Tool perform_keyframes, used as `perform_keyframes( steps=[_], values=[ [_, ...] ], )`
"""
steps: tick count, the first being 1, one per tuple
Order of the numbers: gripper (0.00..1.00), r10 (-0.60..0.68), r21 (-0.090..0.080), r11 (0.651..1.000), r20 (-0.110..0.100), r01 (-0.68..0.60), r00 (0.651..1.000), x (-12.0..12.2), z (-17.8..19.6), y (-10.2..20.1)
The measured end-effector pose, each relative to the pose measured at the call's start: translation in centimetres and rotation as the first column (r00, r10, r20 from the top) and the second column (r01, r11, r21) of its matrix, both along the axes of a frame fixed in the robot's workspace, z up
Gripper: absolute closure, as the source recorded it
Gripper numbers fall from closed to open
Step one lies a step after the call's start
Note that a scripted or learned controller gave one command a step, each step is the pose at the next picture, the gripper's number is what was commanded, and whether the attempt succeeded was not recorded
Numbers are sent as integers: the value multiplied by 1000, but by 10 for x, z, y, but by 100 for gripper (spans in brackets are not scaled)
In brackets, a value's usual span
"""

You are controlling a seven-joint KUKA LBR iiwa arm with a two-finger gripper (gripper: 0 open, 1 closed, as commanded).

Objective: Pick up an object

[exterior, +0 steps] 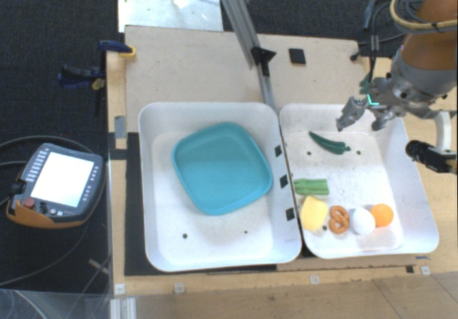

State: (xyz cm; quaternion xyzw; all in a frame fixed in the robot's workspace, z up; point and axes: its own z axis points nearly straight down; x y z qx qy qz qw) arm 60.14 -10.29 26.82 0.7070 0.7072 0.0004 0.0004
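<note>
We see the desk (193, 67) from above, carrying two shallow white bins side by side. The left bin (154, 189) holds a turquoise square plate (222, 167), lying flat and filling much of the bin's middle. The right bin (408, 196) holds the small things: a dark green chilli pepper (329, 143) lies near the far end, slanted; a light green ridged piece (311, 186) sits closer to the wall shared with the left bin; and along the near end stand a yellow lemon-like piece (313, 214), a brown pretzel (338, 219), a white egg (363, 221) and an orange ball (382, 214), in a row, each touching or just beside the next.

The arm (428, 31) reaches in from the right, its orange band high at the top right corner. The jaws (365, 116) hang over the far end of the right bin, just above and to the right of the chilli pepper. The two fingers point down and stand spread apart, with bare bin floor showing in the gap between them; we see nothing held there. Whether the fingertips touch the bin floor we cannot tell.

Off the desk to the left lies a handheld control pendant (57, 183) with a bright screen, on dark flooring, its cable curling around it. A blue clamp (114, 46) grips the desk's far left corner, and a metal pole (240, 13) slants across the far side
</note>
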Motion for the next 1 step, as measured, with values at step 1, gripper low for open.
perform_keyframes(
  steps=[1],
  values=[
    [0,0,0,1000,0,0,1000,0,0,0]
  ],
)
